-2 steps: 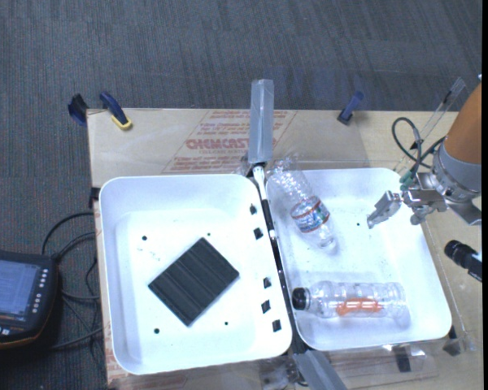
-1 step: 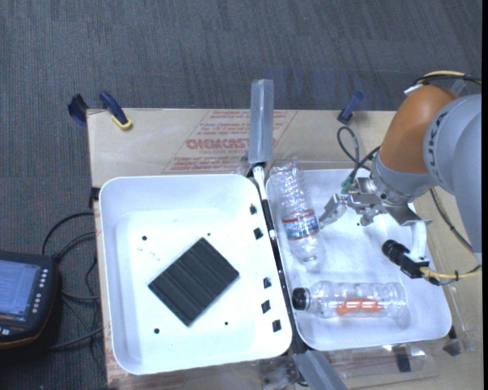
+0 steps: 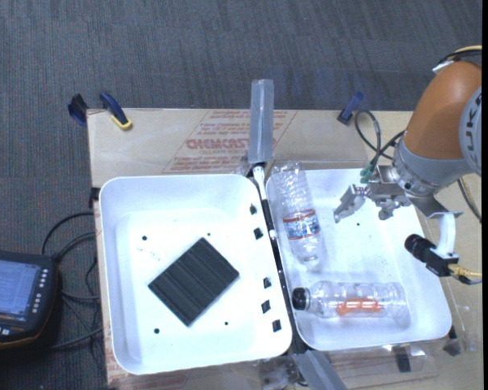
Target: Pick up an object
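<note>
**Tech:** What worries you from where it sits now?

**Operator:** Mostly the bottles. I've got two clear plastic ones in the right bin (image 3: 439, 319): an upright-lying water bottle (image 3: 298, 211) along the divider, and a second bottle (image 3: 354, 301) lying crosswise near the front wall. Both are round and slick, so I'd judge a pinch that lands off-centre will roll or squirt them away. They also lie close together, so coming down on one could nudge the other.

**Tech:** And the left side?

**Operator:** A flat dark ribbed pad (image 3: 194, 279) in the left bin (image 3: 114, 218). It lies so flat that the fingers would likely scrape over it.

**Tech:** Where's the arm?

**Operator:** Reaching in from the right, orange band high, wrist angled down and leftward. The gripper (image 3: 348, 205) hangs over bare floor of the right bin, near the water bottle but apart from it. It carries nothing; I can't tell how wide it's spread.
</note>
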`<action>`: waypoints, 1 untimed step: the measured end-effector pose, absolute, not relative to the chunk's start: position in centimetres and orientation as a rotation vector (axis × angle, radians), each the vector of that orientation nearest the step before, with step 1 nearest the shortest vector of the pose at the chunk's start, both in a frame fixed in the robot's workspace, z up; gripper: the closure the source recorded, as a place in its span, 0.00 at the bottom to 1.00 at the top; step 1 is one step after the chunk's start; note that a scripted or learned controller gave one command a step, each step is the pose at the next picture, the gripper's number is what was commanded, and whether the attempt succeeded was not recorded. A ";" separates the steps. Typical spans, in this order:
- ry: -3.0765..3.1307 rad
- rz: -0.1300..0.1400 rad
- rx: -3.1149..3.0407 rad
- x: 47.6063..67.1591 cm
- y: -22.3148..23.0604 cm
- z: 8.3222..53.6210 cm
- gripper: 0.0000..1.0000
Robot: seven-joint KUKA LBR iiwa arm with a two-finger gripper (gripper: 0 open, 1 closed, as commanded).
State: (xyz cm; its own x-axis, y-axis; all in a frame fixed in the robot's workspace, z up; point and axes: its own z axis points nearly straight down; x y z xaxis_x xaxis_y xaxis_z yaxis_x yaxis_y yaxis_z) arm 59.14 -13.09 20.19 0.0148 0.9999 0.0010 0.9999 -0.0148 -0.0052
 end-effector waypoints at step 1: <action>-2.390 0.017 -2.061 60.7 -10.8 9.3 0.00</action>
